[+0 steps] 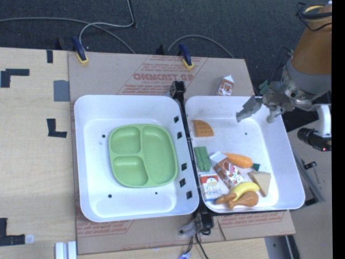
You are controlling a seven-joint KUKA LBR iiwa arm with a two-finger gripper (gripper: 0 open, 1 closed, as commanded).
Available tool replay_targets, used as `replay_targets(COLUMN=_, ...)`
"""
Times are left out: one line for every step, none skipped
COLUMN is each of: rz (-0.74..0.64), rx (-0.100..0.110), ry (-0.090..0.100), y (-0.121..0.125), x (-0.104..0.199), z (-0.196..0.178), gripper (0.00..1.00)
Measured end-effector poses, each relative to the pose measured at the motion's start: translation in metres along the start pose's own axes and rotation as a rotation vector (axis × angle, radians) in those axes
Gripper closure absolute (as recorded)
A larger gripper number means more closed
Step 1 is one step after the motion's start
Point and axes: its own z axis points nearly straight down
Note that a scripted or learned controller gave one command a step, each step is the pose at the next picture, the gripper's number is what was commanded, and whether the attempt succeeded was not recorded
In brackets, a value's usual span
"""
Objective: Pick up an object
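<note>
While carrot lies free — carton outside.

A dark grey carpeted floor runs across the top, with a thin cable trailing over it. Below it sits a pale wooden bench top marked with dark tape pieces. A brown cardboard sheet lies on it, held by two blue-and-yellow clamps.

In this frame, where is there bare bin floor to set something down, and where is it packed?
Right bin: bare floor along the far and right side, between the bread slice and the gripper. Its near half is crowded: carrot, banana, packets and green piece sit close together. Left bin: the green divided plate takes the middle, with a bare margin around it.
</note>
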Motion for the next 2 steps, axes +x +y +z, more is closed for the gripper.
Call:
replay_targets(rz=-0.001, rx=0.002, ry=0.001, y=0.041, x=0.056, z=0.087, gripper=0.0)
replay_targets(rz=0.0, rx=0.003, ry=0.0, y=0.072, x=0.041, z=0.159, gripper=0.0)
